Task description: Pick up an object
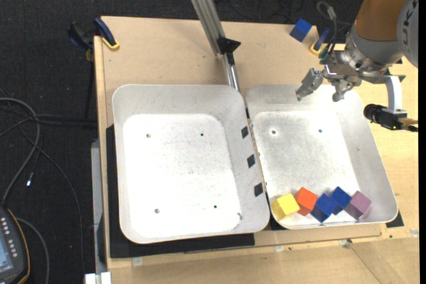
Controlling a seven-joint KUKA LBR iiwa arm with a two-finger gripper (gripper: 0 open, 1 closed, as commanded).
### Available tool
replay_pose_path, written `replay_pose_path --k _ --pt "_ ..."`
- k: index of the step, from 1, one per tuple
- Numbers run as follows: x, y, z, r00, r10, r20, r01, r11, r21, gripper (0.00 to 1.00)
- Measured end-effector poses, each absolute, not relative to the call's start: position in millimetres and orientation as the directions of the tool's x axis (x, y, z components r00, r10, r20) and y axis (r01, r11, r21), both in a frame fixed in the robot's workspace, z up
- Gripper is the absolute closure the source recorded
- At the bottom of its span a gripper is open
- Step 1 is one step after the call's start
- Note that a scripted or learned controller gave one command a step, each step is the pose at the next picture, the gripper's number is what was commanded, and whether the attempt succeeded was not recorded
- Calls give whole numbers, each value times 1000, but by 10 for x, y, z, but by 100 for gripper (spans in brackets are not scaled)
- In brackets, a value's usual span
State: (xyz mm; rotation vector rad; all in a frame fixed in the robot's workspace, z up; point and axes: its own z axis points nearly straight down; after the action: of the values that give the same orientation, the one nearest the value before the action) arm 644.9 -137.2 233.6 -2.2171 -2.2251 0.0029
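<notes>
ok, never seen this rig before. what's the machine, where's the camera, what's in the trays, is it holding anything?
It is one robot arm, grey with an orange band, reaching in from the right of the picture. The picture comes from a single fixed camera above the bench, looking down at a slant. At the arm's end is a two-finger hand, open, hovering over the far edge of the right tray. Nothing sits between its fingers. Two shallow white trays lie side by side on the wooden bench. The left tray shows just its speckled floor. In the right tray's near edge sits a row of small blocks: yellow, orange, two blue, and purple. Another blue block lies on the bench behind the trays.
</notes>
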Motion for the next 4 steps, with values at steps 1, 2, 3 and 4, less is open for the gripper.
replay_pose_path --k 1,2,3,4 --pt "5633 -1340 2102 3 1000 1 1000 -3 -7 0" --pt "5574 -983 1195 -4 1000 3 1000 4 -9 0" --pt "5594 -1008 1243 1 1000 0 1000 -1 0 0" --pt "5416 -1004 994 2 1000 1 1000 -2 -4 0"
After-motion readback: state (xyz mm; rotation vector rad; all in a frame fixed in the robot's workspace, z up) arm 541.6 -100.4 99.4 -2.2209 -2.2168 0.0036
